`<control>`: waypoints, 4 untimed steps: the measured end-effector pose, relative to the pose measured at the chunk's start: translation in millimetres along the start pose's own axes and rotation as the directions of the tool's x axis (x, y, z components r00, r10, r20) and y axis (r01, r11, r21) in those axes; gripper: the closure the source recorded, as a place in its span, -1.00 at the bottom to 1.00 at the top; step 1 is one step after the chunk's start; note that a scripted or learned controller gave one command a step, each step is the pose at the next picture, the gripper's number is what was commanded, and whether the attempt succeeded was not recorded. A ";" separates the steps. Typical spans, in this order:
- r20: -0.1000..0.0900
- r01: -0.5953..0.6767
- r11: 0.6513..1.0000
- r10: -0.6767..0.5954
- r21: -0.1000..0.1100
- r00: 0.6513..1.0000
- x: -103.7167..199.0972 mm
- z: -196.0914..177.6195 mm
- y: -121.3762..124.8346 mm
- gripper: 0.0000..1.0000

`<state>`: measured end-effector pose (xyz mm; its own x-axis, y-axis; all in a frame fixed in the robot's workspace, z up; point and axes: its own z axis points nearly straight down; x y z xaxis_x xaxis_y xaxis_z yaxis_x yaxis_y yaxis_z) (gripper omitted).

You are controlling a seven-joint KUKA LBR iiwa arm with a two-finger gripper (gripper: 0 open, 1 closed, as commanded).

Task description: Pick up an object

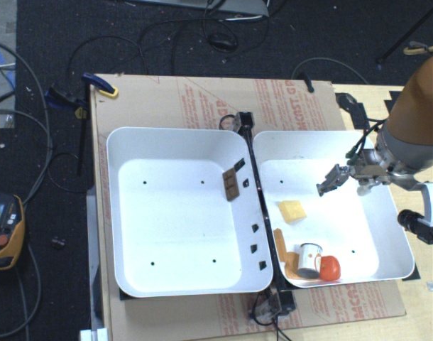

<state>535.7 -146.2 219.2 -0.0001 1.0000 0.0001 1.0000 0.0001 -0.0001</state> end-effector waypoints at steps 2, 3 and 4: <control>0.000 -0.067 0.998 0.067 0.003 0.998 -4.7 39.8 -19.5 -1.00; 0.000 0.000 1.000 0.000 0.000 1.000 1.0 23.3 -33.5 -1.00; 0.001 0.001 1.000 -0.001 -0.001 1.000 -20.1 28.5 29.0 -1.00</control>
